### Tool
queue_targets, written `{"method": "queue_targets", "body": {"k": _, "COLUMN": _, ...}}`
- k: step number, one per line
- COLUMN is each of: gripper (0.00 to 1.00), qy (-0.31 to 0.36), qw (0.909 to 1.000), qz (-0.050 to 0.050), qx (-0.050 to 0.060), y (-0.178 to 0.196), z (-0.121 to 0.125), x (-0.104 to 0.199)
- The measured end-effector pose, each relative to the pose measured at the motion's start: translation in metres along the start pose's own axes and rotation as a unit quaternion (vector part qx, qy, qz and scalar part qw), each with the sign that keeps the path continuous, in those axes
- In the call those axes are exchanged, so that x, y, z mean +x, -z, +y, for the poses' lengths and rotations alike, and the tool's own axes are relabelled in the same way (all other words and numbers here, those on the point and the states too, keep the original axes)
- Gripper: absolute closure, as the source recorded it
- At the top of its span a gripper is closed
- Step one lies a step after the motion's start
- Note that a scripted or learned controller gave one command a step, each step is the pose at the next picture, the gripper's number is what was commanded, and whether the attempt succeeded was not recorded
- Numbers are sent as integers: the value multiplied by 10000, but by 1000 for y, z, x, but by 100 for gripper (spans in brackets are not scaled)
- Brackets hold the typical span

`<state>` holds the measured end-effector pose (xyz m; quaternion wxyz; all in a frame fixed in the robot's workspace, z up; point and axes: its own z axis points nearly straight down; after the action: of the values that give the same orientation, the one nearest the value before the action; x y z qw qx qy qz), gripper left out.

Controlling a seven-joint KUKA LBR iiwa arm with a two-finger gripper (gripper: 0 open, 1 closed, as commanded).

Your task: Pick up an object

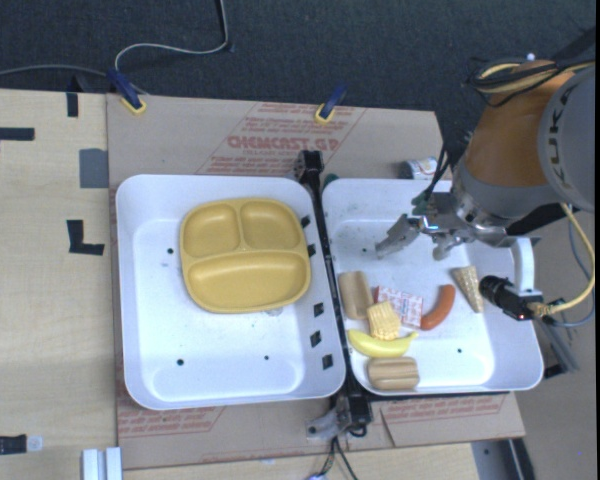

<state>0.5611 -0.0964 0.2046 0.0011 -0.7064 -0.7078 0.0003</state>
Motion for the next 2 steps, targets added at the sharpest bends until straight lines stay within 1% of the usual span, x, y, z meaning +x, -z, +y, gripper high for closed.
{"method": "queue_targets", "body": {"k": 1, "gripper": 0, "qy": -3, "qw": 10000, "qz": -15, "qx": -36, "y": -118, "z": 42, "x": -33}}
{"method": "queue_targets", "body": {"k": 2, "gripper": 0, "qy": 4, "qw": 10000, "qz": -16, "qx": -32, "y": -118, "z": 109, "x": -48}}
